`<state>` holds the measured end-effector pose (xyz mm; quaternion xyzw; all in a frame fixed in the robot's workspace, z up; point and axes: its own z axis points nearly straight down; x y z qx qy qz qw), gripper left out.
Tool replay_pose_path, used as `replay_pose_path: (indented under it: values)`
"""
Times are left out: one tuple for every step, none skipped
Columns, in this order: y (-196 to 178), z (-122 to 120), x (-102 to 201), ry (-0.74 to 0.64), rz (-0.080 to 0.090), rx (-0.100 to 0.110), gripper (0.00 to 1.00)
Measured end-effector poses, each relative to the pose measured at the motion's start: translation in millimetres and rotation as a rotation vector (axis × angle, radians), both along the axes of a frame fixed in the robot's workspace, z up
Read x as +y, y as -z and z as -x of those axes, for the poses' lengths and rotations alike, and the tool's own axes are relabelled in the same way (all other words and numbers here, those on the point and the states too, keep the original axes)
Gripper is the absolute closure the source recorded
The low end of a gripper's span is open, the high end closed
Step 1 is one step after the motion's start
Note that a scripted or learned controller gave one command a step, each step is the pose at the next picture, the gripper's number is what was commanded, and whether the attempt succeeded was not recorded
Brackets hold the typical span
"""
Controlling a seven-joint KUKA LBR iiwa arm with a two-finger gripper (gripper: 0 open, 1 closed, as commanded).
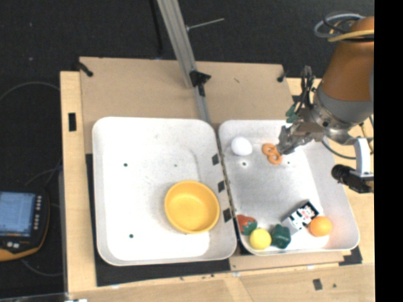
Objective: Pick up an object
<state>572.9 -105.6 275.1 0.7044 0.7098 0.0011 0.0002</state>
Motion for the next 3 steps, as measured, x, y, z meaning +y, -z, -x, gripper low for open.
replay_pose_path:
  values:
    - [4, -19, 53, 0.000, 0.001, 0.000, 1.00]
    - [8, -34, 112, 0.000, 0.001, 0.000, 1.00]
    - [4, -41, 165, 0.000, 0.000, 0.000, 1.00]
